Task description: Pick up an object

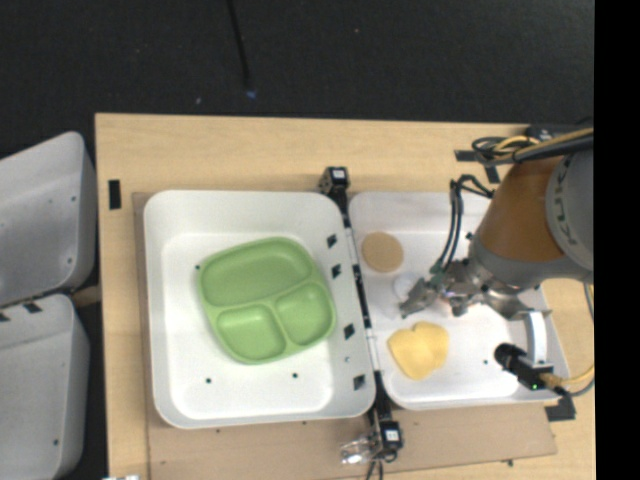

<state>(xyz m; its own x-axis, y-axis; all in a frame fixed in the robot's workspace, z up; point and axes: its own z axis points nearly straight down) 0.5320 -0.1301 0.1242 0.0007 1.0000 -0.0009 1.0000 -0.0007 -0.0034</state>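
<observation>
In the right bin (pixel 400 213) lie two things: a round tan disc (pixel 381 252) near the bin's back left and a pale yellow lump (pixel 418 350) near its front. My gripper (pixel 428 298) hangs low over the middle of this bin, between the disc and the yellow lump and just above the lump's back edge. Nothing shows between the gripper and either thing. The arm's orange band (pixel 520 213) sits above the wrist at the right.
A green divided plate (pixel 265 298) with three compartments lies in the left bin (pixel 170 378). A row of black clips runs along the seam between the two bins. Wooden bench (pixel 250 148) surrounds them; pale grey panels stand at the far left.
</observation>
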